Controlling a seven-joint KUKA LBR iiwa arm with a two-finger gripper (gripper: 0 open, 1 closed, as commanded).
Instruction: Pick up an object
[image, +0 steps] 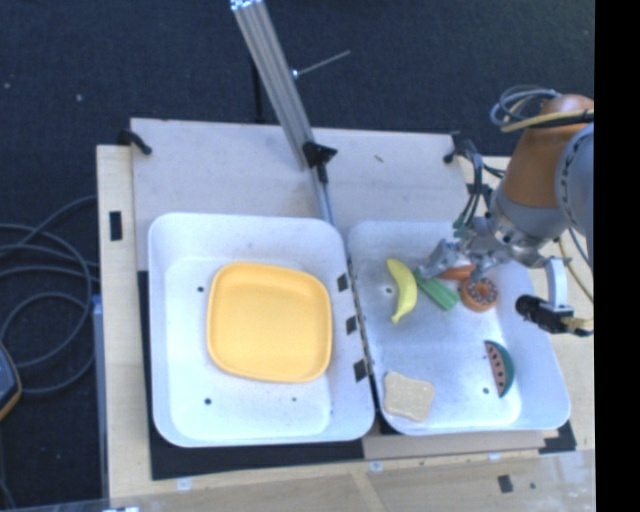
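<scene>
The gripper (462, 258) is hanging low over the back part of the right bin (455, 400), and whether it is released or clenched cannot be told — its metal tip is merging with the things beneath it. Nothing can be seen held by it. Directly under and beside the tip, a small cluster is lying together: an orange piece (458, 271), partly hidden by the gripper, a green piece (437, 293) slanting down to the left of it, and a round brownish slice (479, 293) sitting just to the right. A banana (403, 289) is lying just left of the green piece, curving toward the front, its tip close to or touching the green one; which of the two cannot be told.

Further out in the same bin, a watermelon slice (499, 367) is resting near the right wall, well apart from the cluster, and a slice of bread (408, 396) is lying in the front left corner.

Behind the gripper, the arm (540, 170) is reaching in from the right, its orange band showing above the grey wrist.

The left bin (180, 240) is sitting beside the right one, their walls touching, and a yellow plate (270, 322) is lying flat in its middle. Both bins are resting on the pale surface (220, 160) — a metal pole (282, 85) is rising at a slant from its back.
</scene>
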